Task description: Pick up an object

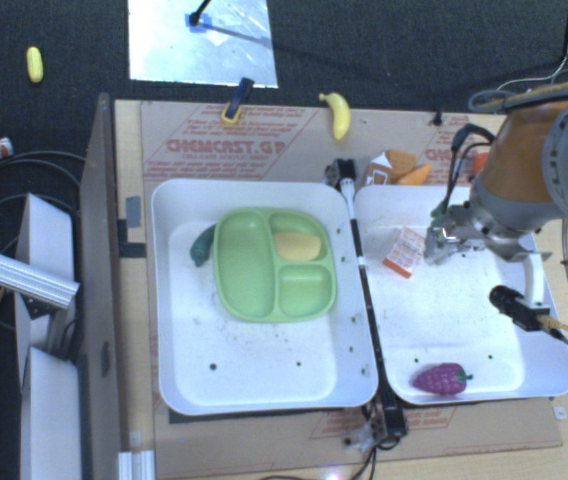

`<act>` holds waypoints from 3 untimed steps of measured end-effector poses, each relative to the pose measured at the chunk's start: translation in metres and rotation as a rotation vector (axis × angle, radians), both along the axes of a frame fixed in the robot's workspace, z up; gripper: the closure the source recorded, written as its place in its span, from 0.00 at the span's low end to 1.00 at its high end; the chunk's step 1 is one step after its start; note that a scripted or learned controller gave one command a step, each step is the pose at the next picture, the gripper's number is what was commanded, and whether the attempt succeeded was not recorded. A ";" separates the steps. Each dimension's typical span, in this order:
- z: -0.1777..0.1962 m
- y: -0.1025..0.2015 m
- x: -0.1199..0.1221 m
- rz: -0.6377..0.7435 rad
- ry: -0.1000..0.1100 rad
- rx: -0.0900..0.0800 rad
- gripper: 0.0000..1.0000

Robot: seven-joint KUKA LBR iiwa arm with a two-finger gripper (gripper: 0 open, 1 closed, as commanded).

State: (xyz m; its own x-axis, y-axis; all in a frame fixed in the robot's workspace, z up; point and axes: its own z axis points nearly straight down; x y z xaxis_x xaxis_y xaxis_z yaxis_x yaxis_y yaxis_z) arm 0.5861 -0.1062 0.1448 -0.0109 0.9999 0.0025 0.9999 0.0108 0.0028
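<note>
Table (pixel 264 133): brown cardboard-covered surface carrying two shallow white plastic bins side by side.

Left bin (pixel 194 368): holds a light green plastic divided tray (pixel 264 298) with a pale yellow block-shaped item (pixel 297 245) in its upper right compartment. A dark green rounded object (pixel 202 245) lies touching the tray's left edge.

Right bin (pixel 524 368): grey arm with orange band (pixel 534 168) reaches in from the right, its wrist low over the upper part of this bin.

Gripper (pixel 442 240): sits just beside a small white packet with an orange-red end (pixel 402 252), which lies flat on the bin floor near the divider. Cannot tell how the gripper is set or whether it has hold of anything; nothing is seen lifted.

Purple bumpy grape-like toy (pixel 440 379): lies near the bin's front edge, well apart from the gripper.

Progress, as judged: the pick is not yet done. Every candidate object rests on a bin floor or the tray. Closing on an object and lifting it remain; the packet is the nearest target.
</note>
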 end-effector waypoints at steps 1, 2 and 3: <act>-0.047 0.015 0.005 -0.005 0.000 -0.004 1.00; -0.052 -0.047 -0.028 -0.016 0.004 -0.004 1.00; -0.020 -0.103 0.043 -0.008 -0.009 -0.009 1.00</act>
State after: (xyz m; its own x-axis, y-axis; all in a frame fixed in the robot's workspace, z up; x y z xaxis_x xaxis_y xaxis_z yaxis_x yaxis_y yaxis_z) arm 0.6292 -0.2087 0.1243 -0.0033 1.0000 -0.0065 0.9999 0.0034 0.0120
